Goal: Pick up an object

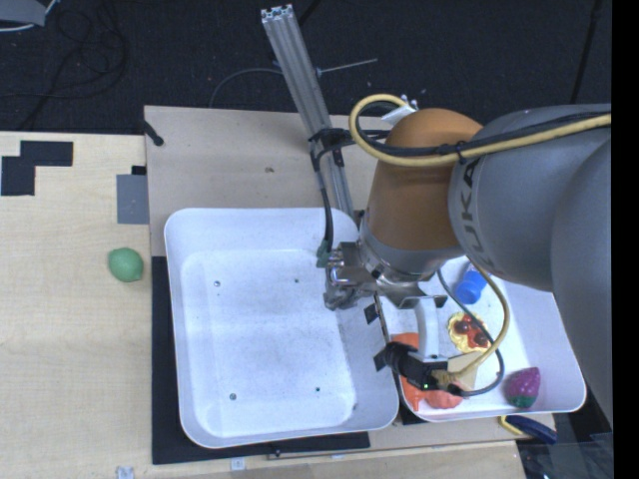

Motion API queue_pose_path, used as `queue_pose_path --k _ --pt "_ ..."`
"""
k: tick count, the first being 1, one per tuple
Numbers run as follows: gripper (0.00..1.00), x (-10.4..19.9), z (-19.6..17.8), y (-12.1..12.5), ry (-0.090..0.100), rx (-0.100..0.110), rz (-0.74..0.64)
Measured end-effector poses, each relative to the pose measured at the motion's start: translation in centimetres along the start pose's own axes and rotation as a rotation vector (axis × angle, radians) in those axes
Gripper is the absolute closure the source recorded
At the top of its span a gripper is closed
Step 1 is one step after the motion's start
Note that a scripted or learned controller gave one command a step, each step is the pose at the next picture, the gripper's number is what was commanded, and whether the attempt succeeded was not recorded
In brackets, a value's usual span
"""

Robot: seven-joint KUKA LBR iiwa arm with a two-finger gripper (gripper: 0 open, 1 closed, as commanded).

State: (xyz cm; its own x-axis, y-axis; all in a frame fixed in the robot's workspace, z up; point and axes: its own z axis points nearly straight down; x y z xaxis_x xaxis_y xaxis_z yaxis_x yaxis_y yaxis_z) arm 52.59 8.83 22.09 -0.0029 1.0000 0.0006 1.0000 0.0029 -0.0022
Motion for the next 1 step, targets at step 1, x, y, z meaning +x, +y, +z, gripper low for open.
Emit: queue_pose_path --k 1 --pt "0.0 -0.23 -0.03 0.06 -0.001 -0.001 0.004"
